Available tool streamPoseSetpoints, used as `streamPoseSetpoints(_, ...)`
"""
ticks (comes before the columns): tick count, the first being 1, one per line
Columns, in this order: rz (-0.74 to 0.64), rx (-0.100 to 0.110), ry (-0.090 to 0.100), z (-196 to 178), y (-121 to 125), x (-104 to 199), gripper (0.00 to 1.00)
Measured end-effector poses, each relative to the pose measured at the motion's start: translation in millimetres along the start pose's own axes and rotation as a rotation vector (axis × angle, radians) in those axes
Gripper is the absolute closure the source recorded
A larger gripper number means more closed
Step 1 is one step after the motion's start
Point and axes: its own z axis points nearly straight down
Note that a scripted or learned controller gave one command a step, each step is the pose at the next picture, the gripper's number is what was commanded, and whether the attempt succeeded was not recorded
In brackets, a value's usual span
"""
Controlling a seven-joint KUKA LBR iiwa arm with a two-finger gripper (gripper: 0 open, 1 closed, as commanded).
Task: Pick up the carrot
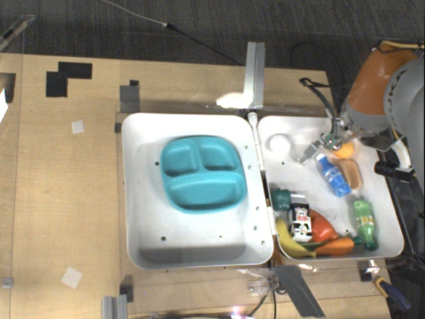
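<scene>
The carrot (336, 246) is orange and lies flat along the front wall of the right bin (392, 198). It sits between a banana (293, 242) and a green bottle (364, 224). A red pepper (322, 228) touches it from behind. My gripper (327, 142) is low over the back of the same bin, well away from the carrot, just above a blue bottle (333, 175) and an orange fruit (344, 152). Nothing of the carrot is in it.
The right bin also holds a hot dog bun (351, 173), a white cup (278, 143), a teal object (281, 199) and a black-and-white toy (301, 220). The left bin (143, 178) holds a teal divided plate (201, 172). A metal post (255, 72) stands behind the bins.
</scene>
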Motion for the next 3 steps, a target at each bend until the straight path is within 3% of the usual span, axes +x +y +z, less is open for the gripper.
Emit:
streamPoseSetpoints(1,-0.008,0.011,0.023,1,-8,-36,0.00)
streamPoseSetpoints(2,0.058,0.000,-0.002,-1,-45,-20,0.00)
streamPoseSetpoints(3,0.162,-0.002,-0.002,-2,-70,-3,0.00)
